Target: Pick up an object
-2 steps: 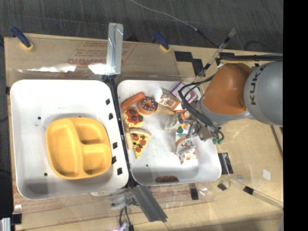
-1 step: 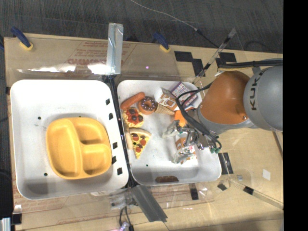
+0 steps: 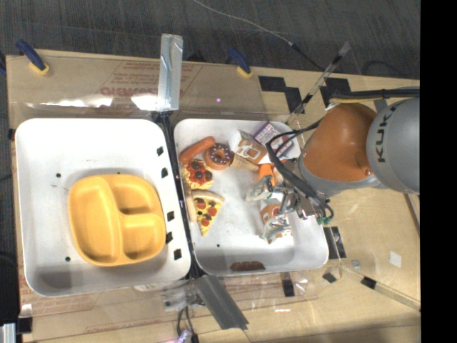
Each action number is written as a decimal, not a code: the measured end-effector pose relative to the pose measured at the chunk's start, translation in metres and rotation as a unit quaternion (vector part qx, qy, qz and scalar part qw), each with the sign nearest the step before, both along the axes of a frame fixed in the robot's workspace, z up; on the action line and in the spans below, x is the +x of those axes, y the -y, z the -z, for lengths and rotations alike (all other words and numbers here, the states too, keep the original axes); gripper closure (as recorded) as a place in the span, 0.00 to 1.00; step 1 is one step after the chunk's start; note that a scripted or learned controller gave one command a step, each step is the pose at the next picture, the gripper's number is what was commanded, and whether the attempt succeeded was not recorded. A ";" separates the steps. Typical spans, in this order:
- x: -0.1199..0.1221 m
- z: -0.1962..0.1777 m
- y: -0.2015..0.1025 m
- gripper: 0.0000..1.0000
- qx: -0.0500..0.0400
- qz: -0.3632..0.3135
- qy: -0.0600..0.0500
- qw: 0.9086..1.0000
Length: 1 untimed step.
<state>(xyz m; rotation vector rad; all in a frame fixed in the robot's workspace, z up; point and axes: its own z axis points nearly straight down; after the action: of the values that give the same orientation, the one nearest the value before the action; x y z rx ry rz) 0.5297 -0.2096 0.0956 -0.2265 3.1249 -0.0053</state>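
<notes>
The right bin (image 3: pixel 235 252) holds several toy foods. A sausage (image 3: pixel 196 149), a chocolate donut (image 3: pixel 219 156) and a square pizza piece (image 3: pixel 196 174) lie at its upper left. A pizza slice (image 3: pixel 206 209) lies below them, and a brown snack packet (image 3: pixel 250 151) and a purple-white packet (image 3: pixel 265 132) sit near the top. My gripper (image 3: pixel 275 209) is low over the bin's right side, among a small orange piece (image 3: pixel 265 170) and a crumpled wrapper (image 3: pixel 277 227). The wrist and cables hide where it meets them.
The left bin (image 3: pixel 43 148) holds a yellow divided tray (image 3: pixel 118 218). The grey arm with its orange band (image 3: pixel 343 148) overhangs the right bin's right wall. Taped cardboard surrounds both bins, and a metal clamp (image 3: pixel 170 66) stands at the back between them.
</notes>
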 end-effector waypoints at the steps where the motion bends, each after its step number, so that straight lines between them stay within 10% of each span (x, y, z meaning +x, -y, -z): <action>1: -0.010 0.003 -0.023 0.00 0.002 0.000 -0.004 1.000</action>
<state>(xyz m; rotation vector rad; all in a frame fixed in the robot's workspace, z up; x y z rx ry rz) 0.5195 -0.1870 0.0929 -0.2266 3.1318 0.0005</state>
